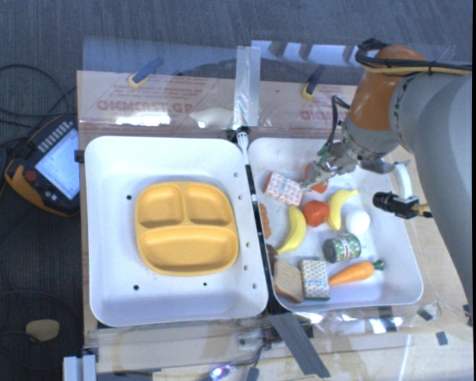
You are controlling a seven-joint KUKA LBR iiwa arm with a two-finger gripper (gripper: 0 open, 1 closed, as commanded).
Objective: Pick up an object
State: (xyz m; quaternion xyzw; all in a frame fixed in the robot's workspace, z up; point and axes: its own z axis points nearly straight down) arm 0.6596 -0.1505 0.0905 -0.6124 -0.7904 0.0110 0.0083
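Note:
My gripper (325, 167) reaches down into the back of the right bin (404, 288), below the orange band (373, 101) of the arm. Its tip is just above a small red piece (318, 186) and right of a pink checkered packet (284, 188). Below it lie a red tomato (316, 212), a yellow banana (296, 228), a second yellow fruit (341, 205) and a white egg (357, 222). Toward the front sit a green can (343, 248), a carrot (353, 273), a bread slice (286, 281) and a small box (314, 279).
The left bin (103, 292) holds a yellow divided plate (187, 227). A thin sausage (265, 222) lies along the right bin's left wall. A black handle (397, 203) juts out at the arm's side. A pendant (51, 161) with cables lies on the floor at left.

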